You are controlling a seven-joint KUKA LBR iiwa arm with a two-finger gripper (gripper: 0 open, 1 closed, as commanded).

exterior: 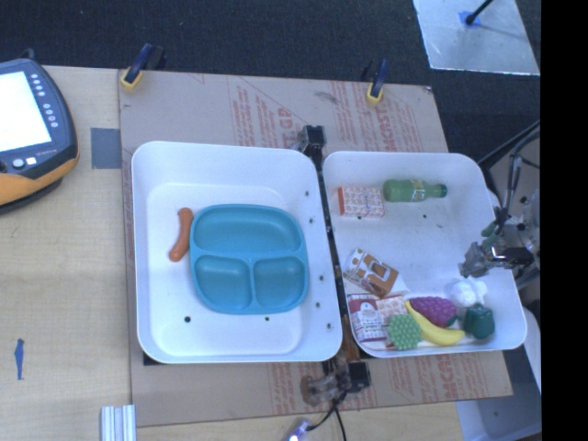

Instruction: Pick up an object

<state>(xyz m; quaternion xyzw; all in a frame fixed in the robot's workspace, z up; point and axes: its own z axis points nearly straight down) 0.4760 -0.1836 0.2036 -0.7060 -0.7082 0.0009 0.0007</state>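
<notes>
gripper [484,257] at right bin [459,168] rim, above white lump [469,292] – likely lining up a pick | grip state: cannot tell | banana [439,331], grapes [434,310] beside lump – crowded corner

Robot lab: clamped bins [147,246], teach pendant [28,131]

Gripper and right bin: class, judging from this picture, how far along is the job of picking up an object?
Done: the gripper has reached the right bin, at its right edge. In hand: nothing visibly; its lower end is too small and blurred to judge. Left: the whole pick. The banana, green bottle and other items lie in the bin; the sausage lies beside the blue plate.
</notes>
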